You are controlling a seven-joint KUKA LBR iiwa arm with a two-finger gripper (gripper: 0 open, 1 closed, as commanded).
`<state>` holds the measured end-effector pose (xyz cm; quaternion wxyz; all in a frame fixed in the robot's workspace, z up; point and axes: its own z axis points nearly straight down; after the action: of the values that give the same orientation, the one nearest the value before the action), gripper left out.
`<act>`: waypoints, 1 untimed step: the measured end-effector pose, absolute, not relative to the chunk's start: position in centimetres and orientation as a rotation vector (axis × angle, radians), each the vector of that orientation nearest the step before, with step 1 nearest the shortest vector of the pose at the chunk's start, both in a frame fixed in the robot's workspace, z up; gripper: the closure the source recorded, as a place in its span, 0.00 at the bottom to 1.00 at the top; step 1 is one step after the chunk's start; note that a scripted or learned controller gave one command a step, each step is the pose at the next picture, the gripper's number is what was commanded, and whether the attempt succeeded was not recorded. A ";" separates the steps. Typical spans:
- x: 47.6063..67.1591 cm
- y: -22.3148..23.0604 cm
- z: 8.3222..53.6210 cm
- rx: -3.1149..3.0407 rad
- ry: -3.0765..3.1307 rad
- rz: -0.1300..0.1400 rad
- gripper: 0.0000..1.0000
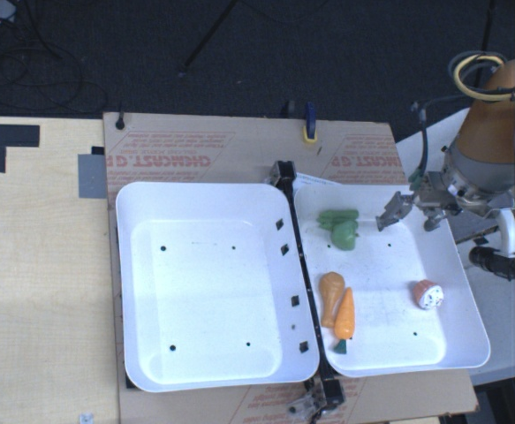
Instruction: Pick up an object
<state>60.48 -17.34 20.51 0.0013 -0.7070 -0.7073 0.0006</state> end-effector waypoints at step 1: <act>60.5 -17.4 21.5 -2.217 -2.221 0.002 1.00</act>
<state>60.49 -17.36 21.50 0.0017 -0.7065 -0.7078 0.0007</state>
